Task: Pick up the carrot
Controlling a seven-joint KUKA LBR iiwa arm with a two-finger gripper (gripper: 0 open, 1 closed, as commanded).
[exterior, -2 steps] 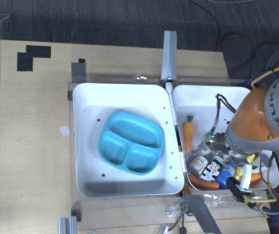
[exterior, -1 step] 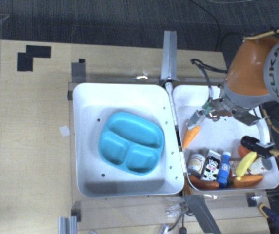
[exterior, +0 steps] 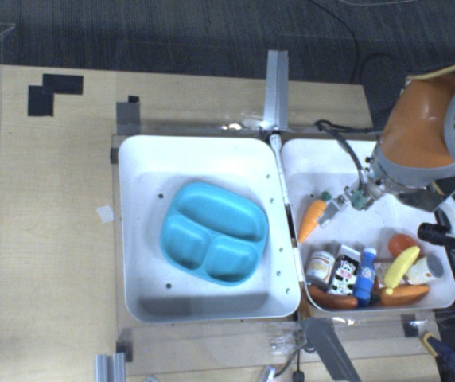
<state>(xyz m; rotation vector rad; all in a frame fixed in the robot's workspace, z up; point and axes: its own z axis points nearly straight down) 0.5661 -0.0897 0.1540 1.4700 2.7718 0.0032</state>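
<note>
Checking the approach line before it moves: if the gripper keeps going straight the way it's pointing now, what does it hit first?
Most likely the carrot. The gripper points down-left toward it in the right bin, though height above it is unclear.

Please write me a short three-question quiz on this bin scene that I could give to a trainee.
1. True or false: the carrot lies in the same bin as the blue tray.
2. Which of the other items in the right bin lies nearest the front right corner? A) yellow banana B) blue bottle C) small can
3. Fill in: the gripper sits to the ____ of the carrot in the camera view.

Key: 1. False, the carrot is in the right bin and the tray in the left bin. 2. A. 3. right.
</note>
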